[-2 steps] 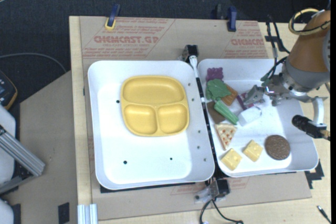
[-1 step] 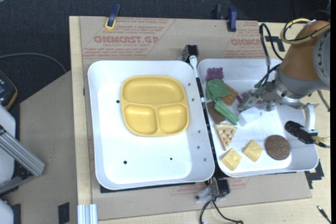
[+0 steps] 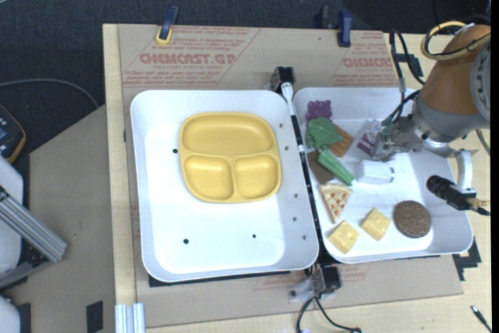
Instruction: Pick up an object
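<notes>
My gripper reaches in from the right and sits low over the middle of the right bin. Just below it lies a small white block. To its left are a green leafy piece on a brown waffle-like piece and a green stick. A purple piece lies at the bin's far left corner. Toward the front are a pizza slice, two yellow cheese cubes and a round brown cookie.
The left bin holds a yellow three-compartment plate. The orange-banded arm hangs over the right bin's far right corner. A metal divider with a black clip runs between the bins.
</notes>
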You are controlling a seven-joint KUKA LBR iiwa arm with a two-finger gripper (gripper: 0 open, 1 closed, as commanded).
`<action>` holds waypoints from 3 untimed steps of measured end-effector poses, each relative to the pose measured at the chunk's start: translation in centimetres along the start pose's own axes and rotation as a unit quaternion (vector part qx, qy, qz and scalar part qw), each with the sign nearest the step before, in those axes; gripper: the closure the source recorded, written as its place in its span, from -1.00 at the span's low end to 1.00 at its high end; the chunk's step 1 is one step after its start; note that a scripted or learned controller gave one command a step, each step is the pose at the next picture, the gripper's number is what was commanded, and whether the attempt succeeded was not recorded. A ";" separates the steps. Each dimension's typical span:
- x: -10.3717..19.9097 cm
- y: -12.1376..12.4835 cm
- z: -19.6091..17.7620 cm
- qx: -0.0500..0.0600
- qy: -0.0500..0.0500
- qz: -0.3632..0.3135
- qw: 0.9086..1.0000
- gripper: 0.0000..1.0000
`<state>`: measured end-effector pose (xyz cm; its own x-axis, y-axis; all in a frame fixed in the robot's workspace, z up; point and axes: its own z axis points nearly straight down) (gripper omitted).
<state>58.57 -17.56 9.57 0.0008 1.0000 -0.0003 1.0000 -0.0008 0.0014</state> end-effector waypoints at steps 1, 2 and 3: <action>-0.6 -0.8 -5.3 -0.002 -0.001 0.000 1.000 1.00; 0.3 -0.8 -10.3 -0.003 -0.001 -0.001 1.000 1.00; 0.3 -0.7 -13.1 -0.002 -0.001 -0.001 1.000 1.00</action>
<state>57.87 -17.25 22.71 -0.0018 1.0000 -0.0021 1.0000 0.0018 0.0059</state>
